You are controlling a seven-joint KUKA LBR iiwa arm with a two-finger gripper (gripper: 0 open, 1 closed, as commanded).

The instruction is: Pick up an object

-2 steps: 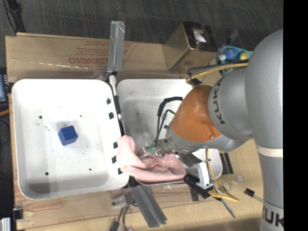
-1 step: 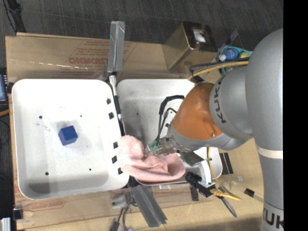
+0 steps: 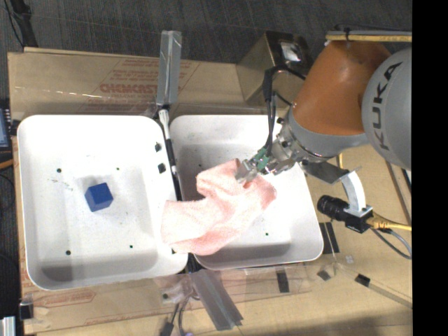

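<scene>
A pink cloth [image 3: 220, 212] lies crumpled in the right bin [image 3: 294, 233], its lower left corner draped over the divider toward the left bin. My gripper [image 3: 246, 172] sits at the cloth's upper edge, low over the right bin, with the grey and orange arm reaching in from the right. The fingers touch the cloth's top fold, and a bit of fabric rises up to them. A small blue cube [image 3: 99, 196] rests on the floor of the left bin [image 3: 42, 152], far from the gripper.
A grey metal post [image 3: 168, 68] stands behind the divider between the bins. Cardboard [image 3: 84, 79] lies behind the bins, with a brown box [image 3: 262, 65] at the back. Tape strips [image 3: 217, 303] lie in front of the bins.
</scene>
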